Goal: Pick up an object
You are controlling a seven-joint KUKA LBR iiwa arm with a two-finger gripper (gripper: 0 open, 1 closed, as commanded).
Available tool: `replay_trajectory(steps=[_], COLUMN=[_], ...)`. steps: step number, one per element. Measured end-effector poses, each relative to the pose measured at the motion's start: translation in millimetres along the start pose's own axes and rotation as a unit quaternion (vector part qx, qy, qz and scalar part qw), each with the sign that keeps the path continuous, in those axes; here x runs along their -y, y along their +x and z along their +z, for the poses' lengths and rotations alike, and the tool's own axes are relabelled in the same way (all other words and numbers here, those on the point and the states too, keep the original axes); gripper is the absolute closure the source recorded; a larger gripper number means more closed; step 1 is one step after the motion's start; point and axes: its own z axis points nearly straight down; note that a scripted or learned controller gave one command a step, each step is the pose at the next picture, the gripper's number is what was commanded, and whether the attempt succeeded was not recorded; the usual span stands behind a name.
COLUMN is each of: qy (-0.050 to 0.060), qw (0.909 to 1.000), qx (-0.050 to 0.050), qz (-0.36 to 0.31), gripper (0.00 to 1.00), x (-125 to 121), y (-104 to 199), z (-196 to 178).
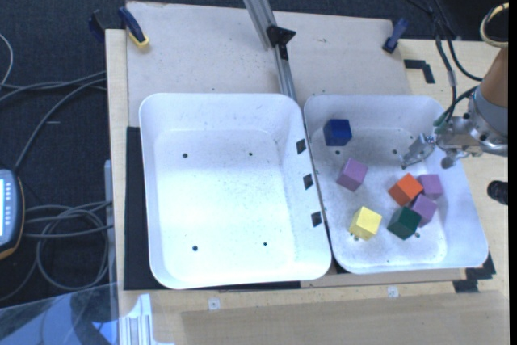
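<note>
Nearest the camera's side of the right bin (464, 250), the yellow cube (366, 222) and the dark green cube (403, 223) sat close to the front wall, with a purple cube (424, 208) touching the green one's upper right. A bit farther back, the orange cube (405, 189) was jammed up beside a second, lighter purple cube (431, 185), so that whole right-hand bunch was pretty cluttered. Another purple cube (352, 174) sat on its own toward the middle, and the blue cube (337, 132) was way at the back, well apart from everything else. The left bin (153, 174) just showed its speckled white floor.

The gripper (414, 160) hung in from the right, just above and behind the orange cube, and honestly the fingers looked spread apart with nothing between them, so nothing was grabbed yet.

If the orange cube was the target, it looked like the tricky pick: neighbours on two sides meant a finger could land on the light purple one and shove things around. Lining the fingers up across the orange cube's free faces, coming straight down, and only closing once low around it seemed like the way to go. The lone purple or blue cube looked like easier wins.
</note>
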Motion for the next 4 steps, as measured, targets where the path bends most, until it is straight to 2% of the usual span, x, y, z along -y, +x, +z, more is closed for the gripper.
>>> replay_trajectory(steps=[1,2,3,4], qy=[-0.005,-0.01,-0.014,-0.005], qw=[1.0,0.9999,0.9999,1.0], qx=[0.003,0.006,0.007,0.002], qz=[0.001,0.001,0.001,0.0], gripper=[0.0,0.0,1.0,1.0], x=[8.4,3.1,1.3,0.4], y=[0.4,-4.4,-4.3,-7.0], z=[50.1,62.1,49.8,5.9])
